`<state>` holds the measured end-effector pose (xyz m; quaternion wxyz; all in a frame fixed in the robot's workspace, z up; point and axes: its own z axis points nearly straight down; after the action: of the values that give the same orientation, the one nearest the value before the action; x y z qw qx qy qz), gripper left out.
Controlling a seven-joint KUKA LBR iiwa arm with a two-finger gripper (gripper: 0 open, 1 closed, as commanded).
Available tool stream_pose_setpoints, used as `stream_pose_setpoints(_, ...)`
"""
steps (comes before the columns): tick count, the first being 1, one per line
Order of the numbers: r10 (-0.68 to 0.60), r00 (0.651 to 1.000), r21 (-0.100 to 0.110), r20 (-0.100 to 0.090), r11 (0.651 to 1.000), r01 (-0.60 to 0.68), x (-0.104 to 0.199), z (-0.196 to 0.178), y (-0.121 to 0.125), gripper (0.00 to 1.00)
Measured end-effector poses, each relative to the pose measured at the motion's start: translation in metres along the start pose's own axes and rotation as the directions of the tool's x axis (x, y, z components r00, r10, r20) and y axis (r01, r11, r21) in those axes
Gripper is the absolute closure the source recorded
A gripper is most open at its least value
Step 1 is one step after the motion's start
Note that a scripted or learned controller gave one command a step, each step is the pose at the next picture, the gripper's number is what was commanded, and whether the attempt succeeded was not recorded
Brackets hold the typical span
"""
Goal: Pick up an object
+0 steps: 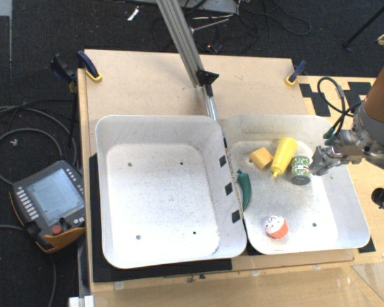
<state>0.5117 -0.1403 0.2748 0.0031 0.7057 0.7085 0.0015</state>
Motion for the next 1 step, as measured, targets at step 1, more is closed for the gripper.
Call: stream_pose_setpoints(1, -0.003, 1.0, 0.007, -0.003, 1.0, 0.003, 0.0464, 0.0084, -0.0084, 1.0)
